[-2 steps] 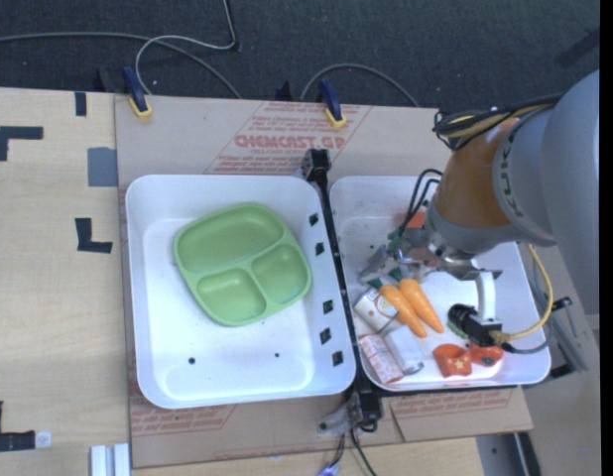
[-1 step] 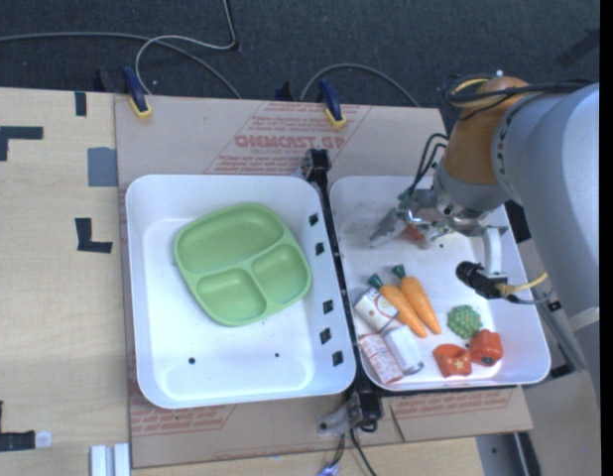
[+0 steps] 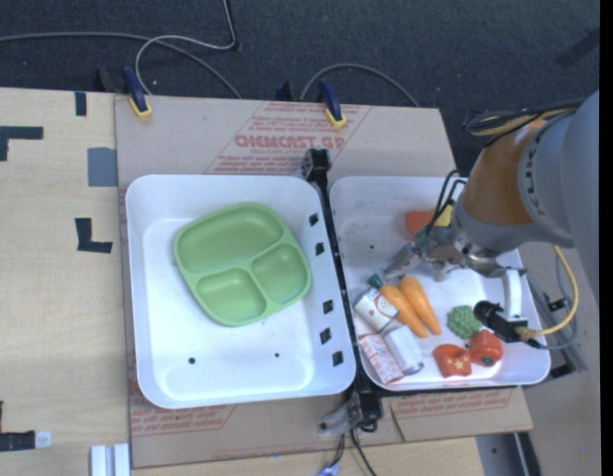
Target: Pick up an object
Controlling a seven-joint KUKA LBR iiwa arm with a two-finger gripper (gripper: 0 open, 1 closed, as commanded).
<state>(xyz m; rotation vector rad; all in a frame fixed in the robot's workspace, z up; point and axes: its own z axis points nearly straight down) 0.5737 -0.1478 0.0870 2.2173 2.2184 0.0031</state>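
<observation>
My gripper (image 3: 414, 262) hangs low in the right bin (image 3: 366, 201), just above the upper ends of two orange carrots (image 3: 413, 305) that lie side by side. A small white bottle with a red label (image 3: 376, 308) lies left of the carrots. Below them are a white cylinder (image 3: 402, 351) and a red-and-white packet (image 3: 379, 359). A green broccoli piece (image 3: 463, 319) and red pepper pieces (image 3: 469, 354) sit in the bin's near right corner. An orange object (image 3: 419, 221) shows partly behind the wrist.
The left bin (image 3: 148, 266) holds a green divided plate (image 3: 243, 263). A black divider (image 3: 329, 266) runs between the bins. The arm's grey body and orange band (image 3: 505, 181) cover the right bin's right side. Cables trail on the floor behind the bench.
</observation>
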